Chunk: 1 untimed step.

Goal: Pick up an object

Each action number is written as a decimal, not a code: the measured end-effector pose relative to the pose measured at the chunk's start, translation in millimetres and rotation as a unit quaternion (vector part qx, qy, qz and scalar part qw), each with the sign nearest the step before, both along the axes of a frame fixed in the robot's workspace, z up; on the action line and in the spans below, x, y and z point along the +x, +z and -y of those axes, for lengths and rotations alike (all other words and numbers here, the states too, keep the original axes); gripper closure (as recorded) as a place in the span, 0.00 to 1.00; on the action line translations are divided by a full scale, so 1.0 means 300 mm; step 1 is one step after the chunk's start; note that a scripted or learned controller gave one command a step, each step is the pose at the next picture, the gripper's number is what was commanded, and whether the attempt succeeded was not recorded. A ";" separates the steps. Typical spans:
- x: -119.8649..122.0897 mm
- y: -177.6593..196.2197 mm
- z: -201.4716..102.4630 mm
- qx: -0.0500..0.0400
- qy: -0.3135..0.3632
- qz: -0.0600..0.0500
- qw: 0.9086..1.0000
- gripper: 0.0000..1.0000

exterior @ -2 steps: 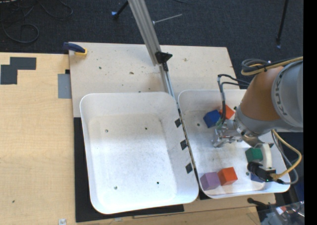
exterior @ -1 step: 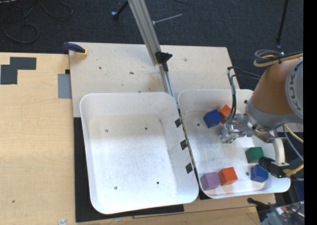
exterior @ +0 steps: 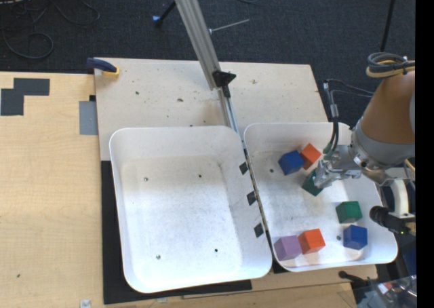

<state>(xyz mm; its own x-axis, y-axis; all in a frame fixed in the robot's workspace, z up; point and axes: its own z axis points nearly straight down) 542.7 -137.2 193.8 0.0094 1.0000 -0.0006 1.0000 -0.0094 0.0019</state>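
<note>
Look at the right bin (exterior: pixel 271 138): your arm (exterior: pixel 388 120) reaches in from the right and its hand (exterior: pixel 324 176) sits low over a dark green block (exterior: pixel 312 186), which lies near the bin's middle. The hand's tips are right at that block, touching or nearly so, but you cannot tell from this angle whether the hand is open or closed, or whether the block sits between its tips. Just up and left of it, a blue cube (exterior: pixel 290 162) and an orange cube (exterior: pixel 310 155) rest side by side. A green cube (exterior: pixel 348 212) lies lower right. Along the near wall you see a purple cube (exterior: pixel 287 247), a second orange cube (exterior: pixel 312 240) and another blue cube (exterior: pixel 354 237). The left bin (exterior: pixel 129 164) stands beside it on the bench (exterior: pixel 163 93).
</note>
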 end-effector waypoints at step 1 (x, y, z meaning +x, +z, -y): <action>0.010 0.211 0.005 0.000 0.005 0.001 1.000 1.00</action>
